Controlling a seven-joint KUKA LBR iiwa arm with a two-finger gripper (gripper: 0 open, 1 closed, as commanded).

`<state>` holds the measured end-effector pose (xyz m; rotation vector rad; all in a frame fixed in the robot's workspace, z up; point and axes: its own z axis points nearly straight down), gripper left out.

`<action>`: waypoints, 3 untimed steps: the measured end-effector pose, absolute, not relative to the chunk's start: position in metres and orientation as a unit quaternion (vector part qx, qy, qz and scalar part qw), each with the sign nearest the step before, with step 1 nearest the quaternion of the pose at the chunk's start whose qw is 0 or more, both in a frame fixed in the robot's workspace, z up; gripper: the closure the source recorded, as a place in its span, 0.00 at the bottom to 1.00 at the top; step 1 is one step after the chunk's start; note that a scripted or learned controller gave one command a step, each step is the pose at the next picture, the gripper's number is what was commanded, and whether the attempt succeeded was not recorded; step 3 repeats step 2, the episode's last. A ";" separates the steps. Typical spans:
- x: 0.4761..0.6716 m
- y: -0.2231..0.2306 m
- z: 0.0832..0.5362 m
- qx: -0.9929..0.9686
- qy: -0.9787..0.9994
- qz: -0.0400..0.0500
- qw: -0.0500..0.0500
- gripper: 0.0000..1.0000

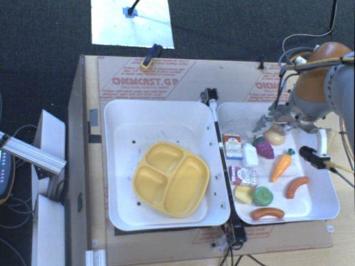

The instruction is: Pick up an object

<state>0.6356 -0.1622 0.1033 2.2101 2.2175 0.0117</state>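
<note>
gripper [273, 127] low in right bin [327, 204], fingertips blurred against a beige potato-like piece [274, 137] right beneath; can't tell the gripper's state. purple grapes [264, 149] just left-below, carrot [281, 167] below. printing on 2 small cartons [232, 146] further left too small to read. "chemcast gp" in red on cardboard [145, 82] well left. yellow 3-compartment tray [171, 179] in left bin [119, 148].
</note>
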 end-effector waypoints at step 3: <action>0.605 -0.149 0.098 0.706 0.708 0.003 0.004 1.00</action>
